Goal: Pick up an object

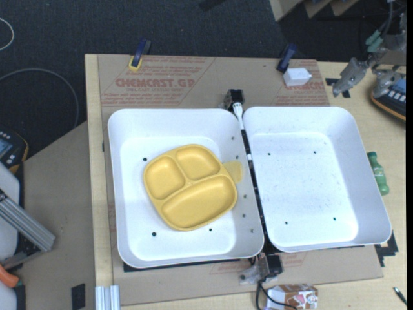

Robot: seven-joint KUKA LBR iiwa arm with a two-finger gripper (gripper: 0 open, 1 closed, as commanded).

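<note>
The yellow three-compartment plastic plate [190,186] lies flat in the left white bin [122,173], far left of the jaws [342,82], whose state I cannot tell.

Gripper [352,77]: grey metal, angular, with dark finger ends. A teal fitting [373,41] and thin dark cables [389,11] sit above it.

Bright, even overhead light; soft shadows, mild glare on white bins [303,118].
</note>
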